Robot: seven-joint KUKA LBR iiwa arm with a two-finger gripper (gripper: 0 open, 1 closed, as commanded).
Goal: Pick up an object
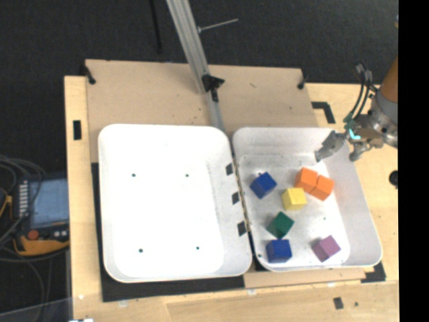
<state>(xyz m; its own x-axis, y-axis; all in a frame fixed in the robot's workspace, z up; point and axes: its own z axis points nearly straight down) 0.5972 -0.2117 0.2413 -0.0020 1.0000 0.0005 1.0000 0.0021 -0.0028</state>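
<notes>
Right now: we are looking down on the bench [147,89] with its two white bins side by side.
Arm: we see it coming in from the right edge, the orange band just showing above the wrist, up by the far right corner of the right bin [281,139].
Gripper: the gripper [341,149] hangs over the upper right part of that bin, and we make out its two fingers [327,146] spread wide apart with nothing between them.
Orange blocks: the nearest things to the gripper, we count two orange blocks [315,182] touching each other, just below and a little left of the fingers, apart from them.
Yellow cube: the yellow cube [293,198] sits just beside the orange pair, on their lower left.
Upper blue cube: the upper blue cube [263,184] lies left of the yellow one, near the bin's left wall.
Green cube: the green cube [280,225] rests below the yellow one, turned at an angle.
Lower blue cube: the lower blue cube [278,250] sits close under the green one, by the near rim.
Purple cube: the purple cube [326,247] is off to the right of it, near the bin's lower right corner.
Left bin: we see the left bin [164,206] with only small dark dots on its floor.
Metal pole: a pale metal pole [189,39] slants down from the top to the gap between the bins.
Off the bench: a small screen unit [45,203] with cables lies on the left.
Task so far: every block lies on the bin floor; none is lifted.
</notes>
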